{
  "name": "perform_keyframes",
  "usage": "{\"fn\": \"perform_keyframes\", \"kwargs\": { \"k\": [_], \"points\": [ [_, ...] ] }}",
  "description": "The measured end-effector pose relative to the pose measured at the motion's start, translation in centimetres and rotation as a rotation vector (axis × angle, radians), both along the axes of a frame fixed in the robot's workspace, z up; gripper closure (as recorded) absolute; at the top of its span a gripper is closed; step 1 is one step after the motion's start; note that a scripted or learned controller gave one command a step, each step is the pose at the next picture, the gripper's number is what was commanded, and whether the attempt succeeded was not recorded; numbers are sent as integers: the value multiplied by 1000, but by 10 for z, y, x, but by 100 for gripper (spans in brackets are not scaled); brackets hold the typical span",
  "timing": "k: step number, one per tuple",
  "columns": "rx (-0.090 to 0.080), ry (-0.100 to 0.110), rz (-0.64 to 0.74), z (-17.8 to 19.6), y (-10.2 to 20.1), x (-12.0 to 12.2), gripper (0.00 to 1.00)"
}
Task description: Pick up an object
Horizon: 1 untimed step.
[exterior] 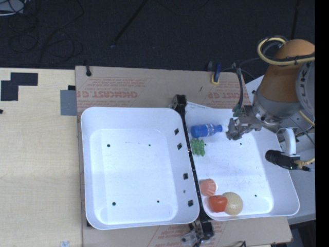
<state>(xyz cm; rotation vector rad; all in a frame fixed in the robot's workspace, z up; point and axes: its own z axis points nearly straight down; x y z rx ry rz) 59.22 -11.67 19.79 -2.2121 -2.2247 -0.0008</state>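
One blue bottle (205, 130), lying flat

bottle (206, 130) left of gripper (234, 133) — apart

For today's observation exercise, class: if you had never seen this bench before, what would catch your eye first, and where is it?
The grey arm with its orange band stands out at the right, its tool hanging over the right bin. Next come the colours in that bin: a blue bottle lying near its upper left corner with a small green item just below, and a red ball, a pale yellow ball and a pinkish piece clustered at its lower left.
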Motion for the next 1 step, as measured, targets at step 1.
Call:
{"fn": "perform_keyframes", "kwargs": {
  "k": [1],
  "points": [
    [-5, -2, -9, -1, -70, 8, 100]
  ]
}}
